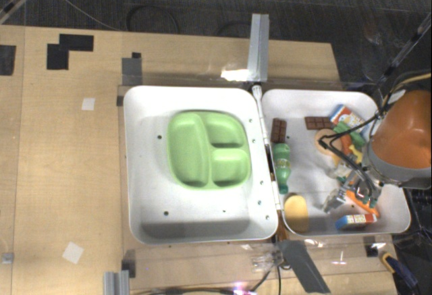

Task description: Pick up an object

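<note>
Tool [345, 194] beside upright-lying green bottle [281, 166].

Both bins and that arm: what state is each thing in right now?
Green tray: flat in the left bin, compartments bare.
Green bottle: lying by the right bin's left wall.
Yellow object: resting at the near left corner.
Gripper: low among small items, right side.

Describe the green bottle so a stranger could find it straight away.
Start at the right bin. Along its left wall, the green bottle lies lengthwise between a brown chocolate bar above and a yellow lemon below. It is the only translucent green thing there.
</note>
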### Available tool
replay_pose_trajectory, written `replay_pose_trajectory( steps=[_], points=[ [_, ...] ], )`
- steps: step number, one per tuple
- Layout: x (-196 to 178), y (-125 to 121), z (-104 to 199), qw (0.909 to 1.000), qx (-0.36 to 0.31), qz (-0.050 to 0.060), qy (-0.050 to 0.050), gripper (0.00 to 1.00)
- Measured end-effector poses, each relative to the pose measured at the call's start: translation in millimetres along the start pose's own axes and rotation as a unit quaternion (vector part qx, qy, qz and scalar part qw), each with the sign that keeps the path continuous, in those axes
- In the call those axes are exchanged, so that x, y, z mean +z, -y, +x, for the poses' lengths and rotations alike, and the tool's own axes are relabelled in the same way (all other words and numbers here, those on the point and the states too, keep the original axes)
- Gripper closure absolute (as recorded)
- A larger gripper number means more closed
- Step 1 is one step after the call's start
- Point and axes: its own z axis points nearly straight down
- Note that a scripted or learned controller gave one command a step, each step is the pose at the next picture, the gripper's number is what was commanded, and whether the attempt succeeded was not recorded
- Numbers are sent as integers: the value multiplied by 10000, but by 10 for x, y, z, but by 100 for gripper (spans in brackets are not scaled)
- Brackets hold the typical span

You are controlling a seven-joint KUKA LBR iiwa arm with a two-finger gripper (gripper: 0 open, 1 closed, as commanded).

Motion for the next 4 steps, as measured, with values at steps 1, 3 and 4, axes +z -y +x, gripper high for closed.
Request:
replay_pose_trajectory(
  steps=[1,3,4],
  points=[
    [-4,-142,73,9994,-352,8,8,0],
    [-4,-127,1,9701,-2427,-10,0,0],
    [-4,-127,1,9700,-2429,-9,1,0]
  ],
)
